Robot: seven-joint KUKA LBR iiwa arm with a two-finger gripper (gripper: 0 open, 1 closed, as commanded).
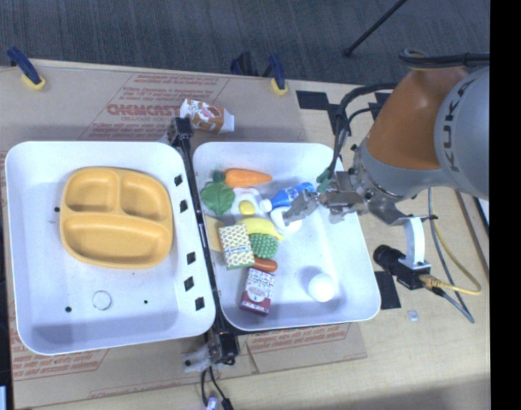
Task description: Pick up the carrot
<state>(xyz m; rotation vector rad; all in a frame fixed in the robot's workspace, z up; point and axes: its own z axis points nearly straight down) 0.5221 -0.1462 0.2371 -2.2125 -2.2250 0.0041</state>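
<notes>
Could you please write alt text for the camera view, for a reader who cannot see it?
A grey and orange robot arm reaches from the right, its gripper low over the right bin, beside a blue bottle. The carrot lies untouched near that bin's far edge among toy foods. The left bin holds a yellow divided plate.

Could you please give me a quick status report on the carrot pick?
Gripper over right bin, beside blue-capped bottle, holding nothing. Carrot lies untouched near bin's far wall, apart from the gripper. Green vegetable crowds its leafy end.
</notes>
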